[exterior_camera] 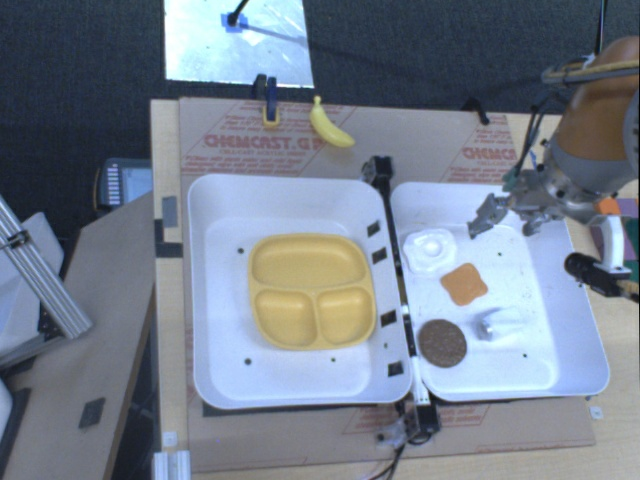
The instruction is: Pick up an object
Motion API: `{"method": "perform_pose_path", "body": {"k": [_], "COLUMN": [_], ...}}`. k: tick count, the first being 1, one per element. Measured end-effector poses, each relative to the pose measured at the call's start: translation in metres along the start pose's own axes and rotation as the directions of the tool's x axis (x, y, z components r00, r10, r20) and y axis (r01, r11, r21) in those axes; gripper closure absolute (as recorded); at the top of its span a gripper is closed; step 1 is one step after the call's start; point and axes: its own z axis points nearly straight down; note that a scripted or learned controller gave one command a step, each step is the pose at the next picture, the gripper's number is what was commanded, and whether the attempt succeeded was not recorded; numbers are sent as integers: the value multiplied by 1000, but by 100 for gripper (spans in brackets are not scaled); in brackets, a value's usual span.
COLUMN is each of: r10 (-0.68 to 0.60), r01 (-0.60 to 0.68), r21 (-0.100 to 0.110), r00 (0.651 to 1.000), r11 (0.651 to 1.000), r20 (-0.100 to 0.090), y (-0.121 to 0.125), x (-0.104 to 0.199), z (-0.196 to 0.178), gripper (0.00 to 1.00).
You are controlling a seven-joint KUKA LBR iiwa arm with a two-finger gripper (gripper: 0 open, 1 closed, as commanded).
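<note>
The right bin [570, 368] holds a white fried-egg piece [429, 249], an orange square slice [464, 284], a round brown patty [442, 342] and a small clear-white piece [497, 322]. My gripper [505, 222] hangs over the far part of this bin, to the right of the egg piece and above the orange slice in the view. Its fingers stand open with nothing between them.
In the left bin [215, 268] lies a yellow divided tray [308, 290]. A yellow banana [329, 125] rests on the cardboard behind the bins, next to a yellow clamp [269, 103]. A black divider with clips [393, 268] runs between the bins.
</note>
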Motion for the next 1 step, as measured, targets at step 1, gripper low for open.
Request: {"method": "perform_pose_path", "body": {"k": [1], "r10": [-2], "r01": [2], "r21": [-11], "r00": [1000], "r11": [1000], "r20": [2], "y": [3], "x": [0], "z": [-6], "gripper": [0]}}
